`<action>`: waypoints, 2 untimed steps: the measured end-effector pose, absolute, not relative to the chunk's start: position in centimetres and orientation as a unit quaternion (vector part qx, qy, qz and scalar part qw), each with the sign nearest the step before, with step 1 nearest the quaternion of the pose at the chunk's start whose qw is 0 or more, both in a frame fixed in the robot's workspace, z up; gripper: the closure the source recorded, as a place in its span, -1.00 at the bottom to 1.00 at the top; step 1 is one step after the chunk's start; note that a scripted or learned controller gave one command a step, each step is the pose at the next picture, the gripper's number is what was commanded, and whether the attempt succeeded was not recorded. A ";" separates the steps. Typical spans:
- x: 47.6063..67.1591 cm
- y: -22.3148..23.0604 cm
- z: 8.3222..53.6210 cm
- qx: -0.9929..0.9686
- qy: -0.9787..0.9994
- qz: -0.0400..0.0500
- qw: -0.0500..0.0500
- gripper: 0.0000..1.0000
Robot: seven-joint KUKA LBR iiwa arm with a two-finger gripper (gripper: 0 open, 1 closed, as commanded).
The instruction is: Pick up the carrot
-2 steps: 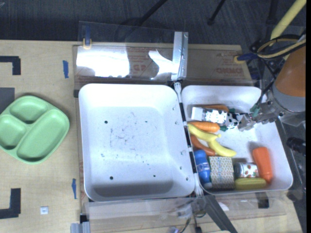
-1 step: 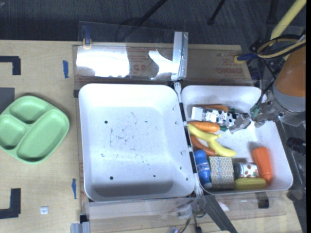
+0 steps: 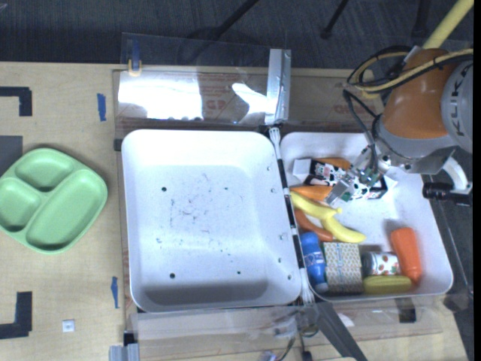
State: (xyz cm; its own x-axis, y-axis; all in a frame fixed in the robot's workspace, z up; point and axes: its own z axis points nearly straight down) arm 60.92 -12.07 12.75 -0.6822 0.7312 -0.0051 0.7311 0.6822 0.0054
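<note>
Approach step: we see the gripper (image 3: pixel 347 189) low near the right bin's (image 3: pixel 440 277) left wall, apparently over the carrot (image 3: pixel 310 193); finger opening unclear, so descent and closure remain.

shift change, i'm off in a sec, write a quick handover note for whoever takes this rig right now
Gripper: low over the upper left part of the right bin, among the clutter there; whether it is open or shut is not readable, and nothing is seen held.
Carrot: lies in the right bin near its left wall, just left of the gripper, above the banana.
Other things in that bin: an orange piece at the right, a blue bottle and a small can at the front.
Done: approach only.
Left: grasp the carrot and lift it out.
</note>
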 end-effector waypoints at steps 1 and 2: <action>56.4 -14.6 18.7 0.381 0.925 0.001 0.001 -1.00; 55.0 -12.3 13.0 0.296 0.955 0.001 0.001 -1.00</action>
State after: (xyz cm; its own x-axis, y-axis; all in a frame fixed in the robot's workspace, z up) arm 55.00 -12.28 12.98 -0.8246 0.5657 -0.0010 0.5657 0.8246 0.0022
